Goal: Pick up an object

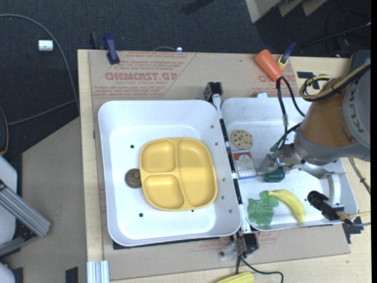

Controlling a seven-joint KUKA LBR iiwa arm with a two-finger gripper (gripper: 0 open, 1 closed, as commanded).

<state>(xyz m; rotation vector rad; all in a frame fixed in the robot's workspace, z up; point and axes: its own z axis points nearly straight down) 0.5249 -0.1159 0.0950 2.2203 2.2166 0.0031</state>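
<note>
My gripper (277, 160) hangs low over the middle of the right bin (258, 108), reaching in from the right. A small dark teal object (274, 173) lies right under its tip, touching or nearly touching it; I cannot tell whether it is gripped. A round tan cookie (241, 138) lies to the gripper's upper left, and a small white and red carton (244, 164) rests against the bin's left wall. Nearer the front lie a green leafy piece (261, 210) and a yellow banana (290, 203).
The left bin (116, 158) holds a yellow divided plate (177, 174) with a brown disc (133, 178) beside its left edge. An orange cylinder (268, 65) and a blue clamp (110, 49) lie on the bench behind the bins.
</note>
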